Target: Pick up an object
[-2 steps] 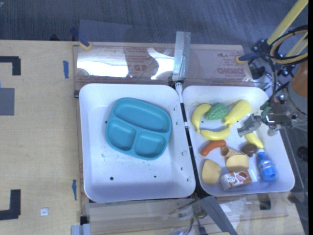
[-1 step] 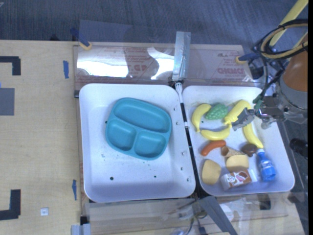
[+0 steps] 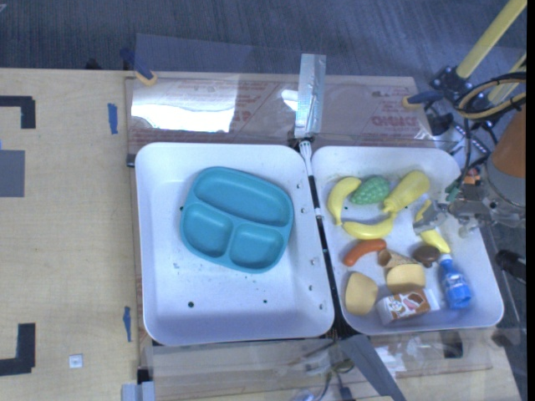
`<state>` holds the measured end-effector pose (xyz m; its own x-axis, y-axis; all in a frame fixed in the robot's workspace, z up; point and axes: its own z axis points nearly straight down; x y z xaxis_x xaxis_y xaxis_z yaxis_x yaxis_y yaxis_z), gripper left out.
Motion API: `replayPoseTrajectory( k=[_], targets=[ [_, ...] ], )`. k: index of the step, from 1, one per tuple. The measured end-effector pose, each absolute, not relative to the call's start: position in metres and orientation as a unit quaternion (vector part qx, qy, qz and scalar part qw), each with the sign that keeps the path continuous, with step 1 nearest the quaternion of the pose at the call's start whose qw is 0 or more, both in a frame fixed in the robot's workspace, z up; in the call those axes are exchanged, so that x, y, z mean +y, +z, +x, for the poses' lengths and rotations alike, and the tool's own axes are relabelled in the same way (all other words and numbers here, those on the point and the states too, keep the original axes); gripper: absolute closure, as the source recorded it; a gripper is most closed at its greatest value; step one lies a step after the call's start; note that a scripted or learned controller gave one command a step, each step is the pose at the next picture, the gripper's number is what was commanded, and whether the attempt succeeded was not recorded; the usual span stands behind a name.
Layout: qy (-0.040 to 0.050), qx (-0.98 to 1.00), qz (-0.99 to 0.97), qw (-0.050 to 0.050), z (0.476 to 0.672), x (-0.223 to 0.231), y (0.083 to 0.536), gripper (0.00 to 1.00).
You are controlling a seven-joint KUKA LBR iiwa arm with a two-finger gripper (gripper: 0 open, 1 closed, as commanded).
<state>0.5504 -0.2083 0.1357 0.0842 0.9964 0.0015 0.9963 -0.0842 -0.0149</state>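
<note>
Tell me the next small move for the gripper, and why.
Probably a short descent in place. The gripper hangs over the right bin near its right wall, with a small yellow piece just beside it and nothing visibly between its fingers. Whether the fingers are open is unclear, so check that first.

The arm (image 3: 512,153) was cut off by the right edge; only an orange patch and some grey showed. The gripper (image 3: 436,214) sat low over the right bin (image 3: 489,303), metal parts blurred, finger position not readable. It covered part of a small yellow piece (image 3: 435,241) beneath it. A brown item (image 3: 425,255) beside that piece was too small to identify. The label on the small carton (image 3: 405,305) was too blurred to read. The green toy (image 3: 370,190) hid the middle of a banana (image 3: 339,195). Printing on the clear sheet (image 3: 393,107) behind the bins was illegible. A yellow pole (image 3: 493,30) ran out at the top right corner.
</note>
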Motion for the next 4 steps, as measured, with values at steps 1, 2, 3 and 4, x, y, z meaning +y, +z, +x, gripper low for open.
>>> replayPoseTrajectory(
  k=[1,2,3,4],
  targets=[
    [-0.0058,-0.701,-0.713,0.002,0.564,-0.208,0.097,0.0],
    [-0.0012,-0.723,-0.69,-0.002,0.555,-0.178,0.087,0.0],
    [-0.0029,-0.723,-0.691,-0.005,0.557,-0.179,0.099,1.0],
    [-0.0041,-0.736,-0.677,-0.005,0.556,-0.13,0.232,1.0]
  ],
)
